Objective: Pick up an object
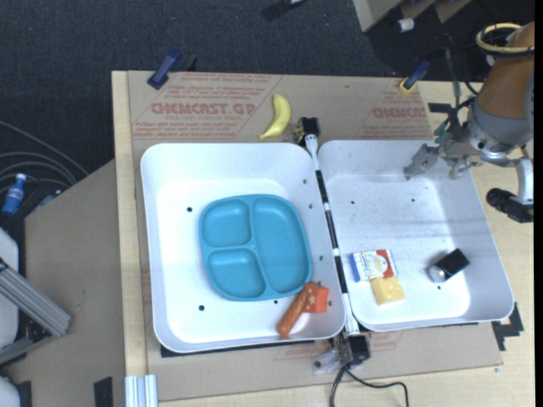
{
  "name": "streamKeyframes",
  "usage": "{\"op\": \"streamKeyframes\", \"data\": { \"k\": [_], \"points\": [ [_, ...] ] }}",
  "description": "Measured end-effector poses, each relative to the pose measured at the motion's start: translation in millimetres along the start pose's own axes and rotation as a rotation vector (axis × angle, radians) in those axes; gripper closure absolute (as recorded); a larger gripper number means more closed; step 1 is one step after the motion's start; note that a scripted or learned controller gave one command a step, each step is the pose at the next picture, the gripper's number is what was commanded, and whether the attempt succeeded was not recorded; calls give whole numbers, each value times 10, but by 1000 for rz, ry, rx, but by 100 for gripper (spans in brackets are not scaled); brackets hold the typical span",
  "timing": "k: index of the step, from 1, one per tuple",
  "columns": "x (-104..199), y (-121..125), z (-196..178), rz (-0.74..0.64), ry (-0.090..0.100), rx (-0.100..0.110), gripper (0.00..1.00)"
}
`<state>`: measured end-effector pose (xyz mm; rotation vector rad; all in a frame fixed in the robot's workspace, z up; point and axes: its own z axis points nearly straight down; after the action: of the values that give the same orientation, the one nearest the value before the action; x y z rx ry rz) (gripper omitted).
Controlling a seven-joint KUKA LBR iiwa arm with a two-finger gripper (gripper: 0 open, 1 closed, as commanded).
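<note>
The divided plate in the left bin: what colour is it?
Light blue all over; the plate shows plainly in the camera view, lying flat in the left bin.

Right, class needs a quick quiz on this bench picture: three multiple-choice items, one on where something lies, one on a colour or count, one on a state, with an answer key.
1. Where does the banana lie?
A. In the left bin
B. On the brown board behind the bins
C. On the blue plate

2. How many compartments does the blue plate have?
A. Two
B. Three
C. Five

3. What is the state of the gripper?
A. Hanging over the right bin's far part, gripping nothing
B. Lifting the yellow block
C. Pressing on the orange carrot

Answers:
1. B, the banana sits on the board beyond the left bin's far rim.
2. B, the ridges mark one long section and two smaller ones.
3. A, nothing sits between its fingers, and the block lies far off near the bin's front.
</note>
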<state>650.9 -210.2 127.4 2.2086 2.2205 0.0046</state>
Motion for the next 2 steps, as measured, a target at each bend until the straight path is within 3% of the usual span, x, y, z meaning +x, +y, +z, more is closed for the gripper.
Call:
{"op": "streamKeyframes", "data": {
  "k": [1,2],
  "points": [
    [-2,8,-107,0,-1,-3,100],
    [0,8,-104,0,-1,-2,0]
  ]
}}
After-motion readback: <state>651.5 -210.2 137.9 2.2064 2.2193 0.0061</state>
